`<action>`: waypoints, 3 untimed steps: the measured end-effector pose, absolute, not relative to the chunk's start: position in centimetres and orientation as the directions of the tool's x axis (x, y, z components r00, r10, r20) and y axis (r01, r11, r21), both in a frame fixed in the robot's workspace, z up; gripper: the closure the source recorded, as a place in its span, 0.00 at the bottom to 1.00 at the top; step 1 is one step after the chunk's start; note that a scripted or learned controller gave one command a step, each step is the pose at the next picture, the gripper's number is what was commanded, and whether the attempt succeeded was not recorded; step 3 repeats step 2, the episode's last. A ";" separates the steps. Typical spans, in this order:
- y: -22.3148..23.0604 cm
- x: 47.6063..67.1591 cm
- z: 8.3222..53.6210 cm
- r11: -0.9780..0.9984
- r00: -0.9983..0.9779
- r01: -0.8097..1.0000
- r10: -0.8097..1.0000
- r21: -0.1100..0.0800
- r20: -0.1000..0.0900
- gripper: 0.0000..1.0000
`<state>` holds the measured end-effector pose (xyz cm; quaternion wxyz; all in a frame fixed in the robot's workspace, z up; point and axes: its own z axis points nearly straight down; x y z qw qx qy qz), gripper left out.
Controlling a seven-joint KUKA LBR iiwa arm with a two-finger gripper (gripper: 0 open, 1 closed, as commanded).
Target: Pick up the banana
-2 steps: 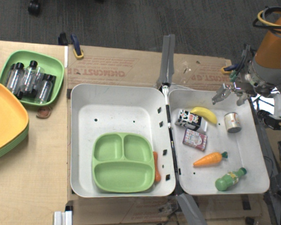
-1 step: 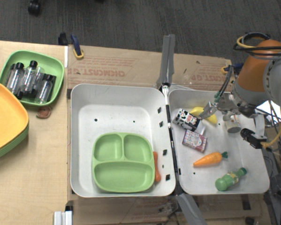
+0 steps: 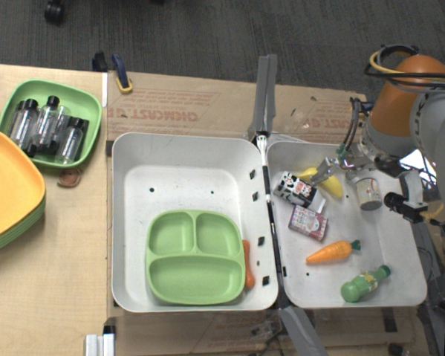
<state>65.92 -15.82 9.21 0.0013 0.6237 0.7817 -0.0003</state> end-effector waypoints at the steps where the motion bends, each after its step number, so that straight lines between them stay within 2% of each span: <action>1: -15.9 65.5 9.9 0.223 -0.223 0.975 0.975 -0.016 0.003 1.00; 2: -17.5 64.0 19.9 -0.008 0.008 1.000 1.000 0.000 -0.002 1.00; 3: -17.5 64.0 19.9 -0.008 0.008 1.000 1.000 0.000 -0.002 1.00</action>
